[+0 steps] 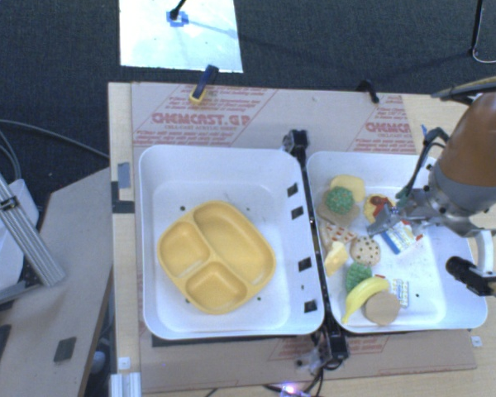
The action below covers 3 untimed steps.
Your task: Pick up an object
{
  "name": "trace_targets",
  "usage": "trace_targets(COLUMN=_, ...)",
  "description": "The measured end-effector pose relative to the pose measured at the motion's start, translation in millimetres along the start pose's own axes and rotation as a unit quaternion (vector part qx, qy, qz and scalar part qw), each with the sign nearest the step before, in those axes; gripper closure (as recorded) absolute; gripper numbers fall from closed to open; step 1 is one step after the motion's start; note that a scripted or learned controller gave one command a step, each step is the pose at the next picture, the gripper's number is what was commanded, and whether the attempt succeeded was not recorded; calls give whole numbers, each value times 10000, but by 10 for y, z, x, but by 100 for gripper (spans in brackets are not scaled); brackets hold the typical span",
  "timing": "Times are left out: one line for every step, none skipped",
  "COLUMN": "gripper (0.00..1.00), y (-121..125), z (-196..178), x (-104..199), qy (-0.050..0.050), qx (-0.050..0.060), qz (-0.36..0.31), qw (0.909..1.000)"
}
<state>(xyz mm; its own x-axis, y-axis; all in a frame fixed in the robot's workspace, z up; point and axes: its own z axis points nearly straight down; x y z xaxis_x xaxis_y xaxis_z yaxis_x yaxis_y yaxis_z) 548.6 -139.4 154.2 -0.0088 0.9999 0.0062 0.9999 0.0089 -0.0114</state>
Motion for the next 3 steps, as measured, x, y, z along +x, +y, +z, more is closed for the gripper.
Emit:
trace_targets(gripper=0, y=-647, z=140, x=498, qy=-11, qx=-26, qz=26, qw=10000)
trace_targets(gripper=0, y=-614, z=126, x=466, qy=-30, qx=-61, qz=40, qw=10000)
trace_targets(gripper=0, y=-109, z=-65, x=568, qy=-36, qx=-93, qz=10, qw=9999)
